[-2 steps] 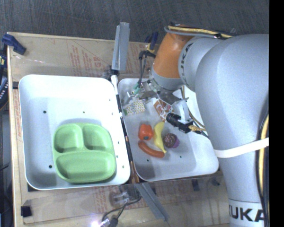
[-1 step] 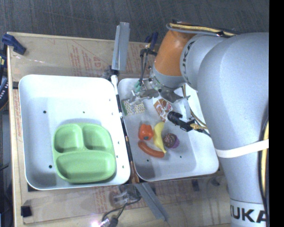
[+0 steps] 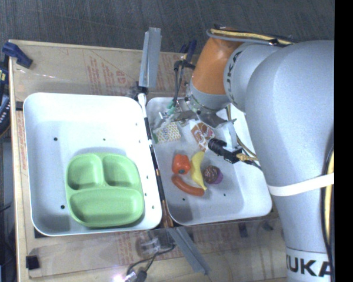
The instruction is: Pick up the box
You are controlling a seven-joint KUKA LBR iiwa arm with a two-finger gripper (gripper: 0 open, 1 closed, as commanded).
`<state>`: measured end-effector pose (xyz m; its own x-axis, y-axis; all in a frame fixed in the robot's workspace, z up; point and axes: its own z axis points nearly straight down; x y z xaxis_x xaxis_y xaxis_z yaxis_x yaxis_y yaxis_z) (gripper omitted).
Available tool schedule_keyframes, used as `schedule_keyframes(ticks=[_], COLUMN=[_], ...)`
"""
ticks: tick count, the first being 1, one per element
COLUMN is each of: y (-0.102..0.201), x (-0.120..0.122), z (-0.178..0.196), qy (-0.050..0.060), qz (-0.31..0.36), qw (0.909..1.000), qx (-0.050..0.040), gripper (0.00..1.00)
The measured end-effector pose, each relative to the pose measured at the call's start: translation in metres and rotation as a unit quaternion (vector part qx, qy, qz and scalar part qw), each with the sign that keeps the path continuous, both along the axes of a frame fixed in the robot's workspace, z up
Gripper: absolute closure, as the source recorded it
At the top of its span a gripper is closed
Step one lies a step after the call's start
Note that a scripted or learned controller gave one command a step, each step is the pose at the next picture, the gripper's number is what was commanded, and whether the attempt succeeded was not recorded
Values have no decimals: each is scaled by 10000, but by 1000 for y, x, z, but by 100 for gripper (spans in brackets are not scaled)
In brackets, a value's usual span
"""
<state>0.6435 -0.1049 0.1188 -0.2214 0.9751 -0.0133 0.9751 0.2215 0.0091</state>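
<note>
Much of the right bin [image 3: 247, 204] is hidden under the grey arm [image 3: 282, 110], whose bulk covers that bin's right wall and far right corner. The gripper [image 3: 185, 111] sits low at the bin's far edge, mostly masked by the orange wrist band and cables, so whether it is spread or closed, or grasping anything, cannot be told. The box [image 3: 168, 132], small with a speckled pattern, lies near the bin's far left corner, just beside the gripper; its print is too small to read. A second printed packet [image 3: 202, 135] next to it is partly covered by a black cable. Mid-bin lie a red pepper [image 3: 180, 163], a banana [image 3: 198, 168], a sausage [image 3: 188, 186] and a dark purple fruit [image 3: 212, 174]. The left bin [image 3: 41, 122] holds a green divided tray [image 3: 105, 190] at its near edge. "KUKA" shows on the arm's base, cut off at the bottom.
</note>
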Motion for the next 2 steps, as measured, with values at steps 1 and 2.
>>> schedule_keyframes(ticks=[1,2], y=[0,0], x=[1,1], z=[10,10], qy=[-15,-14], qz=[1,3], qw=[10000,10000], qx=[0,0], gripper=[100,0])
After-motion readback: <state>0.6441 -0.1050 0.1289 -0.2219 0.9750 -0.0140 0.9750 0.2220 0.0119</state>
